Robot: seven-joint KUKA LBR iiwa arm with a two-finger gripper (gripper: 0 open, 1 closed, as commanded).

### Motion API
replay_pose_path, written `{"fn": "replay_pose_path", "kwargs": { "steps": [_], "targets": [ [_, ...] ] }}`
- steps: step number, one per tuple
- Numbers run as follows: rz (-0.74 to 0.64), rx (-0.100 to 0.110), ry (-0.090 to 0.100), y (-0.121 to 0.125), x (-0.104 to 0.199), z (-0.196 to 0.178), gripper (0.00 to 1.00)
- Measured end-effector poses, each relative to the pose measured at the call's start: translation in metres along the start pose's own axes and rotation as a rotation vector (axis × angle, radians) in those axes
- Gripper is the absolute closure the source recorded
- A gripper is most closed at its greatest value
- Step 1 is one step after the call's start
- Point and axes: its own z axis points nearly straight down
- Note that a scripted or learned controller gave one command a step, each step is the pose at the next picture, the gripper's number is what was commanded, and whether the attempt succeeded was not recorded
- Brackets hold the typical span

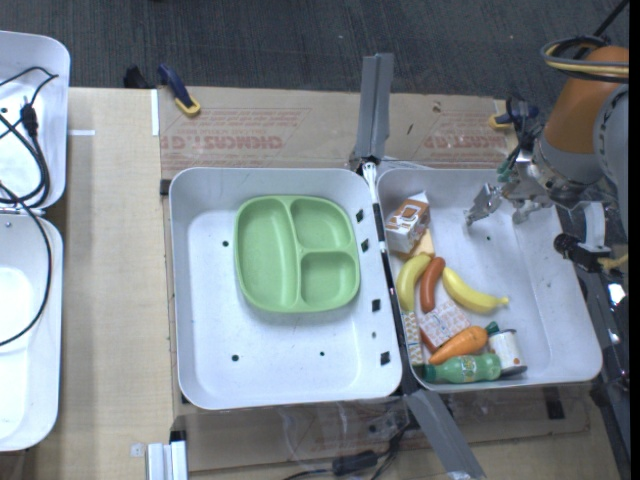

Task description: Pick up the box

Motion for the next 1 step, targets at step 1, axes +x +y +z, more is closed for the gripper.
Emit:
{"fn": "replay_pose_path", "kwargs": {
  "steps": [1],
  "targets": [
    [-0.01, -0.008, -0.005, -0.0275, -0.003, -0.0018, 0.0]
  ]
}}
